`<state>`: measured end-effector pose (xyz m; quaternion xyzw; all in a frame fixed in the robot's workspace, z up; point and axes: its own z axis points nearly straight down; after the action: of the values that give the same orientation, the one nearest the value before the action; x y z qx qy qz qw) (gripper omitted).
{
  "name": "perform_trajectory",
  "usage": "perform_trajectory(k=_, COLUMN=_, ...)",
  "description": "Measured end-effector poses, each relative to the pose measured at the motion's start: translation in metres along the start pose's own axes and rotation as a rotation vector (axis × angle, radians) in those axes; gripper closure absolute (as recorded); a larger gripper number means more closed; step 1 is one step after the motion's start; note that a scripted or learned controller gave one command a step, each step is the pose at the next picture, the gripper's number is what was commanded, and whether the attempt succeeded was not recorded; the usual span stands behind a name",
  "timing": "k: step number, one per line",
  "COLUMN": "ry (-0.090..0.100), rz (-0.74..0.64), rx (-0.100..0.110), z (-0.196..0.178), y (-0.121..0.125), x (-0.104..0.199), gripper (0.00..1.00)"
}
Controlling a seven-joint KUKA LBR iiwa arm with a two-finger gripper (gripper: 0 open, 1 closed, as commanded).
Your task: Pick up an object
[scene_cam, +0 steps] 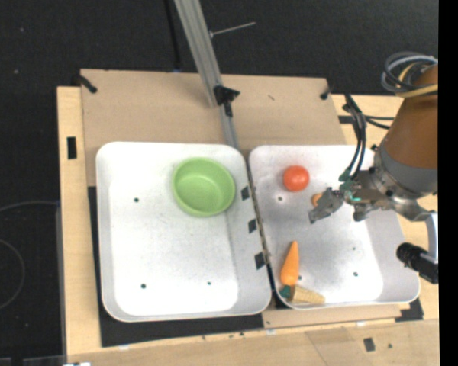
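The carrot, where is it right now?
The carrot lies in the right bin near its front-left corner, just above a pale yellow piece and below the red ball.

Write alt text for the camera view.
A grey robot arm reaches from the right over the right white bin, its gripper hovering near an orange-red ball. A toy carrot lies by that bin's near edge; a green bowl sits in the left bin.

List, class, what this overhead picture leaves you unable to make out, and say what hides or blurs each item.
- Claw, camera view: small and dark, so its opening is unclear.
- Arm, camera view: cut off by the right edge.
- Pale item beside the carrot, camera view: too small to identify, tucked against the right bin's front rim.
- Green bowl, camera view: its underside is hidden by its own body.
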<state>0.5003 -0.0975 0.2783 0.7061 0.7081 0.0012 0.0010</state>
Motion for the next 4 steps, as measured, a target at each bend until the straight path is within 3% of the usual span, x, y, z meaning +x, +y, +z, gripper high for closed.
perform_trajectory(k=1, ry=0.0, rz=0.002, rx=-0.001, z=0.0, y=0.0, x=0.0, gripper=0.0)
perform_trajectory(k=4, ry=-0.001, rz=0.004, rx=0.007, z=0.158, y=-0.008, x=-0.001, gripper=0.0)
